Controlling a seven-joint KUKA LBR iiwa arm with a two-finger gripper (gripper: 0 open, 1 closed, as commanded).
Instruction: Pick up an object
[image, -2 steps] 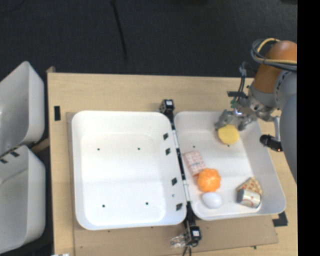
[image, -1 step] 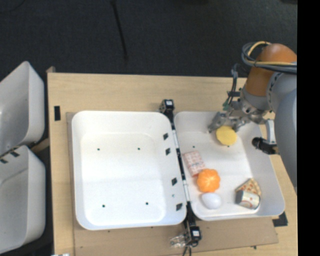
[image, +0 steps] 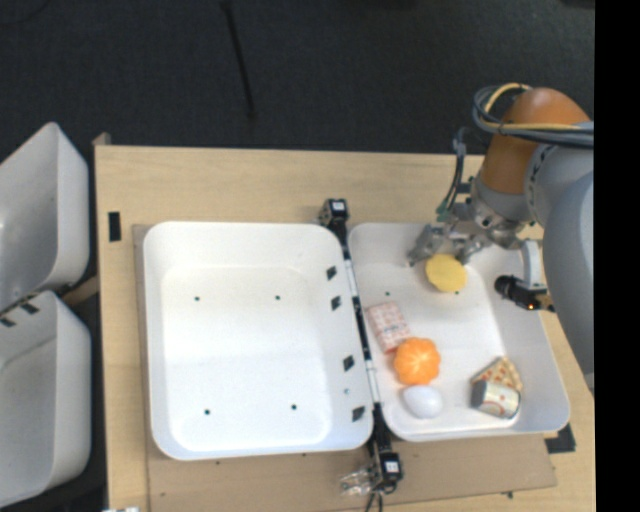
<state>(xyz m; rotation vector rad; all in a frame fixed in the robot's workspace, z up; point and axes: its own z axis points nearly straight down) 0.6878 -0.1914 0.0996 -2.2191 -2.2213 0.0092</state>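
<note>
Here we note two white bins side by side on the wooden bench (image: 120, 330), meeting along a seam fitted with small black clips. The left bin (image: 160, 400), at the centre of the frame, offers broad open floor from rim to rim. The right bin (image: 540, 390) is more crowded: a yellow lemon-like object (image: 447, 274) lies in its upper part, well clear of the seam but near the upper rim; a small pinkish patterned packet (image: 387, 323) lies just beside the seam; an orange fruit (image: 417, 361) sits just below the packet, and a white egg-shaped object (image: 423, 401) touches or nearly touches the orange from below, close to the lower rim. A small tilted cup with a patterned wrap (image: 497, 389) rests toward the lower right corner, apart from the others. We can read no writing on the packet or the cup; the print is too small. The arm (image: 520, 150) enters at the upper right of the frame, and the gripper (image: 448, 250) hangs directly over the yellow object, at or just above its top edge. We cannot tell how far it is spread, nor whether it grips the yellow object.
</note>
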